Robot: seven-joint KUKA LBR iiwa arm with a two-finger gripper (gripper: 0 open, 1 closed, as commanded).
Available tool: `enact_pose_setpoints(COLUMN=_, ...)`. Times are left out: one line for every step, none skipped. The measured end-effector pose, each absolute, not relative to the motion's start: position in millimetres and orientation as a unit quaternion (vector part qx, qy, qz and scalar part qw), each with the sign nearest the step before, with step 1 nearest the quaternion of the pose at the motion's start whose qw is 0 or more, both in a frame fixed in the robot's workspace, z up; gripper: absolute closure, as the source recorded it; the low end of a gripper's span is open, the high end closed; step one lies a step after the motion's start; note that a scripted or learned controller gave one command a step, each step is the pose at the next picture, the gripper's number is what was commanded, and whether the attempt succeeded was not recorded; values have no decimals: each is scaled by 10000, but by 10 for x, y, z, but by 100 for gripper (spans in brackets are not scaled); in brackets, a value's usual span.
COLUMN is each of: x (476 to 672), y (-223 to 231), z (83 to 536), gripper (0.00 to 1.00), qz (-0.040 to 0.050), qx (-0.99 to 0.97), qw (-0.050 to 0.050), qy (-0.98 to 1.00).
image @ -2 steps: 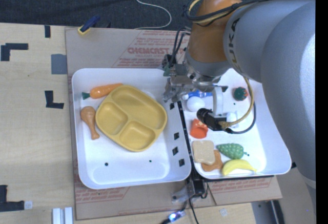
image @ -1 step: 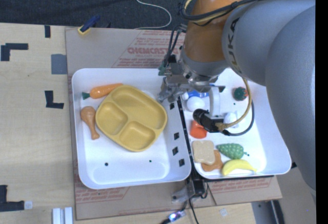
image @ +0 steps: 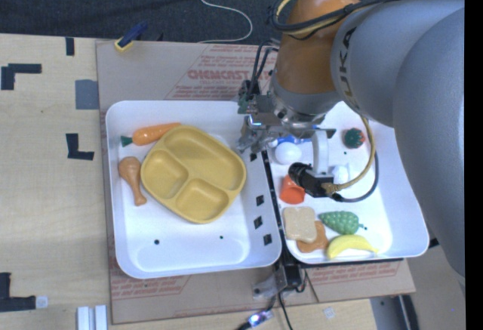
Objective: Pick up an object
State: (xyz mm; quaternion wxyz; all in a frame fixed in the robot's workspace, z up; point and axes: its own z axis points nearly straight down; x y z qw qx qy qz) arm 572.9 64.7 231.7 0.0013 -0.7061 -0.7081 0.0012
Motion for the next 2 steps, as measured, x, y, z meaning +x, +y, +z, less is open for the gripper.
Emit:
enact_pose_setpoints(x=5778, y=685, z=2127, gripper=100, qz=23, qx=-7066, qw=11, qy=-7076)
enact_pose_setpoints(x=5731, y=725, z=2337, gripper=100, qz=1, qx=-7063, qw=7, qy=-7079)
